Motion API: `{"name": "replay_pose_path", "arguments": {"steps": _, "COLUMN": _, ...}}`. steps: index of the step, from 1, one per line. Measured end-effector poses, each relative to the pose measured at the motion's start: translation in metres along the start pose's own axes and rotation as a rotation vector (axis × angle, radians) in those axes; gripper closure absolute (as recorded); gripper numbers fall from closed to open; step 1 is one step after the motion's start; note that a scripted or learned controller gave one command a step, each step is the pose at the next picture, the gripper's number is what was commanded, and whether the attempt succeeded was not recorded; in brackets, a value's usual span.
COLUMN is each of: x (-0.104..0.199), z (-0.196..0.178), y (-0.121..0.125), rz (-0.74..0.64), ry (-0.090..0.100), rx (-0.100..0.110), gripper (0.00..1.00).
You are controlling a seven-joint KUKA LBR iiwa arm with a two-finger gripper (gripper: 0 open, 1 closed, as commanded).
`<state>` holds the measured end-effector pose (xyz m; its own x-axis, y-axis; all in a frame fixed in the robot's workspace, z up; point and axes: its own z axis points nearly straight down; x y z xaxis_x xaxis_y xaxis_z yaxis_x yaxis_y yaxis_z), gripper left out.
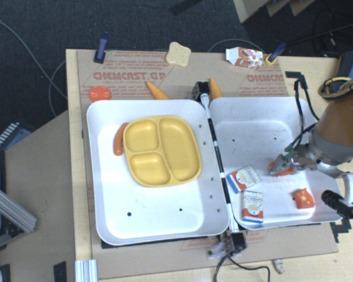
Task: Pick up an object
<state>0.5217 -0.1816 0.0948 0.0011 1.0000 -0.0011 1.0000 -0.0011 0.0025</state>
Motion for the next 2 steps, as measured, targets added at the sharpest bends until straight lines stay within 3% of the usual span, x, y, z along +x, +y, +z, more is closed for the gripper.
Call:
{"name": "replay_pose_path", "arguments": {"steps": 1, "x": 0.042, "z": 0.008, "y": 0.047, "rz": -0.002, "ry": 0.001, "rx": -0.003, "gripper": 1.0}}
{"name": "replay_pose_path", "arguments": {"steps": 2, "x": 0.127, "z": -0.091, "y": 0.063, "rz": -0.003, "ry": 0.002, "rx": 0.0, "gripper": 1.0}}
